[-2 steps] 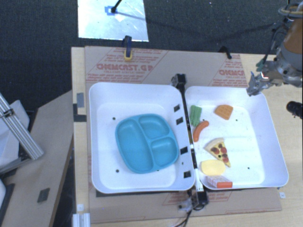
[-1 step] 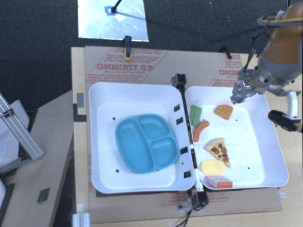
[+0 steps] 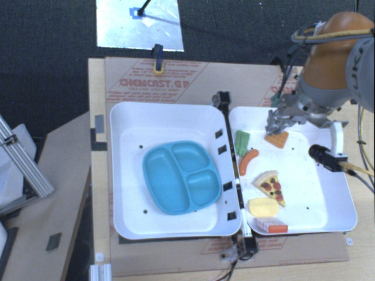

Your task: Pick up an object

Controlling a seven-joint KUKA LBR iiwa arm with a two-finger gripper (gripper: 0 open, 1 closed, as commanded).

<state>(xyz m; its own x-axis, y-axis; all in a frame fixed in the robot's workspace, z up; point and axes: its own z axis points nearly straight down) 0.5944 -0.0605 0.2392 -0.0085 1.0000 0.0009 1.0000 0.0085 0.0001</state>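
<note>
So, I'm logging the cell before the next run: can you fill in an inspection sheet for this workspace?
Surface: two white bins side by side on a cardboard sheet; left bin, right bin.
Job's things: in the right bin, orange wedge under the gripper, green piece, red sausage, pizza slice, yellow piece, red and white box.
Clutter: blue divided plate in the left bin.
Grippers: gripper low at the orange wedge; no grasp can be confirmed.
Cables: yellow hose along the arm; black wire beside it.
Surroundings: metal sheet on dark floor; yellow clamp at the cardboard's far edge.
</note>
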